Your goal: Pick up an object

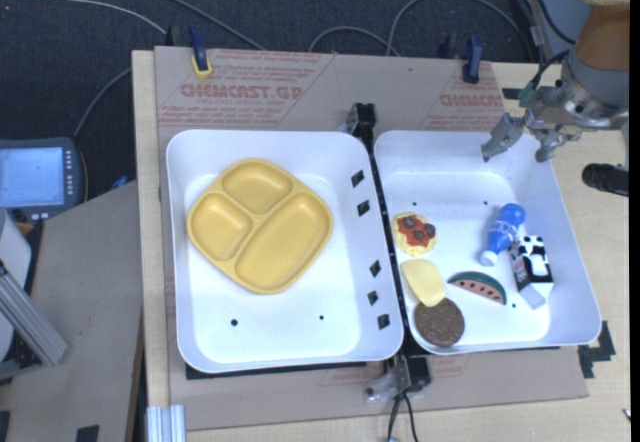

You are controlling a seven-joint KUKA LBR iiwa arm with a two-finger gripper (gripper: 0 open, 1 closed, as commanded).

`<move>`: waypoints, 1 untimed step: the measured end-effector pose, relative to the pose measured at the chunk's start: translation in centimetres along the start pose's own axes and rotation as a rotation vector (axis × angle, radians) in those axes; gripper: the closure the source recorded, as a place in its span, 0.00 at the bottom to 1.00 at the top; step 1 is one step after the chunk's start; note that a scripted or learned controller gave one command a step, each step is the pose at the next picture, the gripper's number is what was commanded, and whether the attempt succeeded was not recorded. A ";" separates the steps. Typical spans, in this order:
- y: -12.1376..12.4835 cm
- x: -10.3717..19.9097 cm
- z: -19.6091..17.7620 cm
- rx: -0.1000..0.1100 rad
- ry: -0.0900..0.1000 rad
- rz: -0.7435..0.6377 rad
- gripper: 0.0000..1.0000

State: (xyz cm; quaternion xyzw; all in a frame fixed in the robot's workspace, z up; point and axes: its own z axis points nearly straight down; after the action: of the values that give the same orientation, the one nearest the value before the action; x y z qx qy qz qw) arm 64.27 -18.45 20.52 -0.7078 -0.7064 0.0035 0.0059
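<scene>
My gripper [523, 143] hangs open above the far right corner of the right bin [455, 155], with nothing between its fingers. Below it in that bin lie a small pizza slice [415, 232], a yellow wedge [424, 281], a brown cookie [439, 322], a watermelon slice [479, 287], a blue bottle [501, 231] and a black-and-white carton [531, 265]. All of these sit toward the bin's near half, apart from the gripper.
The left bin [200, 325] holds a yellow divided plate [260, 224]. Black clips [362, 120] join the bins along the middle. Blue clamps [199, 51] stand at the board's far edge. A small screen [35, 173] sits at far left.
</scene>
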 end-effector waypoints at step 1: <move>0.3 0.0 -0.8 -0.013 -0.003 -0.003 0.00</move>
State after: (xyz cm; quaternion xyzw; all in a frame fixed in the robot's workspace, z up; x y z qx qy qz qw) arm 64.57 -18.42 21.29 -0.7069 -0.7073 -0.0001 0.0002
